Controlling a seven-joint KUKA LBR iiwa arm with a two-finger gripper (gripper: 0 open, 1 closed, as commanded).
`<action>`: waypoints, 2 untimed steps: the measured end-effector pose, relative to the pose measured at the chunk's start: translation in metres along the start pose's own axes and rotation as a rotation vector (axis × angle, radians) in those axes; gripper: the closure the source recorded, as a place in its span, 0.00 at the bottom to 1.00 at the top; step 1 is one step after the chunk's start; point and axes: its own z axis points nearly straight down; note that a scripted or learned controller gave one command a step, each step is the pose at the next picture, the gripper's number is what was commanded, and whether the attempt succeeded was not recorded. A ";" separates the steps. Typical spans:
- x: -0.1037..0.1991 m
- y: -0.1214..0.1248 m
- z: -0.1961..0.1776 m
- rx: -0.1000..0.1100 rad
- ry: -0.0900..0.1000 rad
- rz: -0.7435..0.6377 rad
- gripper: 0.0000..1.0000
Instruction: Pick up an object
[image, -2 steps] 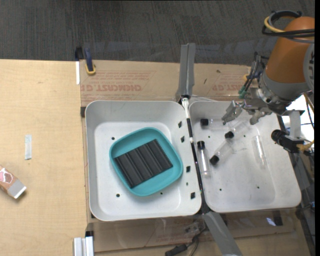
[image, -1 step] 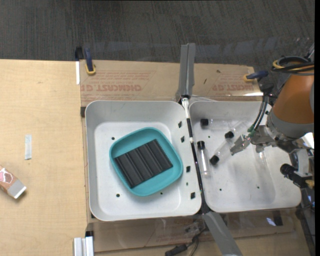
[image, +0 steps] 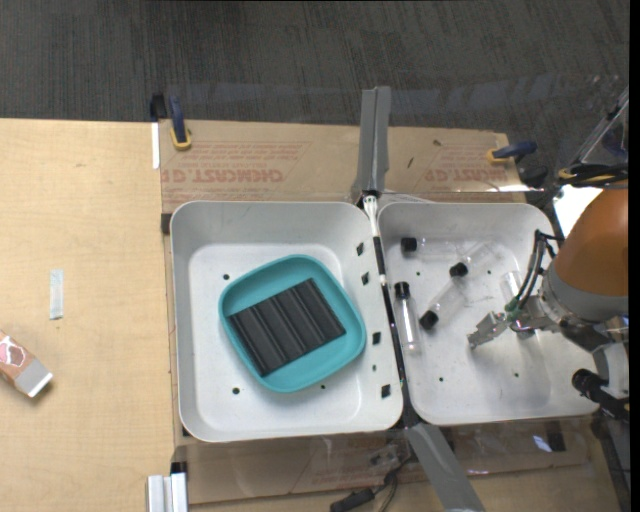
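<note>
Two shallow white plastic bins sit side by side on a light wooden bench (image: 80, 220), with flattened brown cardboard (image: 300, 160) under their far edge and dark grey carpeted floor (image: 250, 50) beyond. The cardboard carries red printing that appears reversed and upside down, so it cannot be read with confidence. Two orange-and-blue clamps (image: 178, 128) grip the cardboard's far edge, one at each end. On the bench to the left lie a small grey strip (image: 56, 294) and, nearer the edge, a red-and-white packet (image: 20, 366). The left bin (image: 190, 330) holds a teal rounded-square plastic tray (image: 340, 345) bearing a black ribbed insert (image: 285, 323). The right bin (image: 500, 400) contains scattered clear plastic tubes with black caps (image: 448, 292), lying apart from one another across its floor, one tube resting along the dividing wall. The grey arm with its orange band (image: 600, 240) enters from the right, and the two-finger gripper (image: 488, 333) hangs low over the right bin's floor, beside the tubes; whether its fingers are parted or closed, I cannot tell, and no object is seen between them.
</note>
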 end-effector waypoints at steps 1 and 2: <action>0.032 0.076 -0.031 -0.002 -0.002 -0.017 0.00; -0.005 0.024 -0.024 0.000 -0.001 0.023 0.00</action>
